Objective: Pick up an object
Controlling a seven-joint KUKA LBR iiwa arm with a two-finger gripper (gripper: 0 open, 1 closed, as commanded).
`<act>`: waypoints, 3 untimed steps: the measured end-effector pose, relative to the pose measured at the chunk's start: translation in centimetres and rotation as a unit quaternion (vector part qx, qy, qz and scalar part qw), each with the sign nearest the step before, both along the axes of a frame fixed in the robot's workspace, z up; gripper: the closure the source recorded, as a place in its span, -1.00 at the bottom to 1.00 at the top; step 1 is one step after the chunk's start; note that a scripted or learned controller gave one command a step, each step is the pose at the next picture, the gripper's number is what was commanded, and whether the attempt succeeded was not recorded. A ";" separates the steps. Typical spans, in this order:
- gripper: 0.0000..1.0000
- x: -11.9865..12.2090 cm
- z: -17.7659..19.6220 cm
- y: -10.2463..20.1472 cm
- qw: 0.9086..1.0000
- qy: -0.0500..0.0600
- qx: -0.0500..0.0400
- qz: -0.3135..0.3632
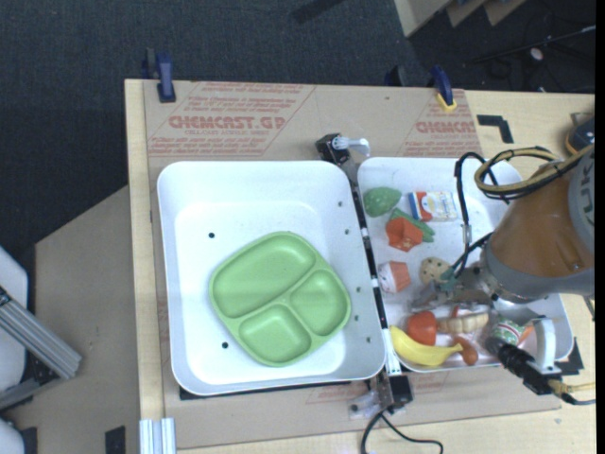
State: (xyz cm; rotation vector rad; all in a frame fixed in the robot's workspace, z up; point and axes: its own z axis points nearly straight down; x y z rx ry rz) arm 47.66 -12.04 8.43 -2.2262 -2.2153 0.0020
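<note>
1. One hand (452, 296), low in the right bin (378, 173) at lower right of frame; we cannot tell whether it grips anything.
2. Toys crowd beneath it: red tomato (423, 327), yellow banana (421, 350), die (434, 270). We judge a descent could pinch two or skid off.
3. Further left, the green tray (279, 296) sits alone in the left bin (180, 282), out of harm.

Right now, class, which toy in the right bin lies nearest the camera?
The banana: yellow and curved, it lies against the bin's near rim, below the tomato.
</note>
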 end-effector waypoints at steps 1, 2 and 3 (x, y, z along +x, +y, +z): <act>-1.00 3.4 0.0 -1.7 1.000 -0.003 -0.001 0.003; -1.00 10.4 0.1 1.3 1.000 -0.004 0.000 0.005; -1.00 15.1 -0.1 2.6 1.000 0.004 0.000 0.003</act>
